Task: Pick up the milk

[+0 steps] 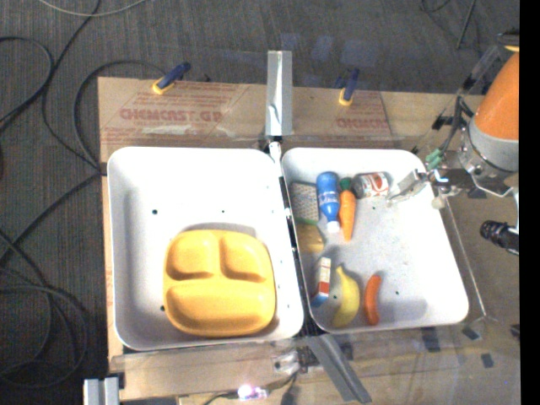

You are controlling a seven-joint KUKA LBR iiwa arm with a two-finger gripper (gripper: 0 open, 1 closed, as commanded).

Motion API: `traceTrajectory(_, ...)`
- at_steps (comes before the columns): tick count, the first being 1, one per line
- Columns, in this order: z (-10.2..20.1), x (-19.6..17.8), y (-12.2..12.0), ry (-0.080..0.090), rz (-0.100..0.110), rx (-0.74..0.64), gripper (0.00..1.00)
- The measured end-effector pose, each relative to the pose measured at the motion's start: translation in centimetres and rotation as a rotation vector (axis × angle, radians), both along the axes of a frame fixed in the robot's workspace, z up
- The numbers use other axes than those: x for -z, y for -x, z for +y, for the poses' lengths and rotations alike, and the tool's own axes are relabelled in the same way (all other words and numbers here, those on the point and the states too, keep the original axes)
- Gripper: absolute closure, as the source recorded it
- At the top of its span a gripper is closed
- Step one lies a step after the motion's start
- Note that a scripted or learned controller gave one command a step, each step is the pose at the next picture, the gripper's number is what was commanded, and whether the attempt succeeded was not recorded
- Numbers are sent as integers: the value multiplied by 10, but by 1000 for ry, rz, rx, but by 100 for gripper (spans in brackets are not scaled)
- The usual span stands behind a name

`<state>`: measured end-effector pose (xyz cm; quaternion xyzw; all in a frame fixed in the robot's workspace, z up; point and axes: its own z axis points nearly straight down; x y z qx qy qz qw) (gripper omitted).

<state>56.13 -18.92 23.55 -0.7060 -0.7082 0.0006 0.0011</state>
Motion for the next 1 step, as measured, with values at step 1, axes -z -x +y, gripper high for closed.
traceTrajectory(1,-22,102,48,-1,0,-49,0)
